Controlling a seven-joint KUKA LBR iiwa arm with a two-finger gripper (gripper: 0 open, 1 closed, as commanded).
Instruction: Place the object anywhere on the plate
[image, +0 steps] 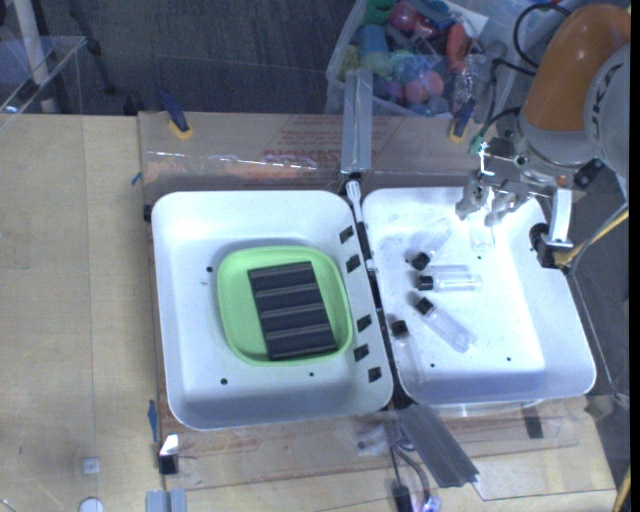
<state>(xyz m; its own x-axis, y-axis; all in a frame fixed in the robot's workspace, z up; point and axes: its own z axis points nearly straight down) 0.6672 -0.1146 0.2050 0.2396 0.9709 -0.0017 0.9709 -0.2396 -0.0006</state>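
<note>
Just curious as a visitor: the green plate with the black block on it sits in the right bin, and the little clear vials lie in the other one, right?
Not quite. The camera view shows the green plate with the black block in the left bin; the clear vials lie in the right bin.

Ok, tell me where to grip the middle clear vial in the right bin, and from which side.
Grip the middle vial across its clear body, coming straight down from above. It lies flat, long axis left-right, black cap at the left, so the fingers should close front-to-back. Neighbouring vials lie apart, leaving room.
</note>
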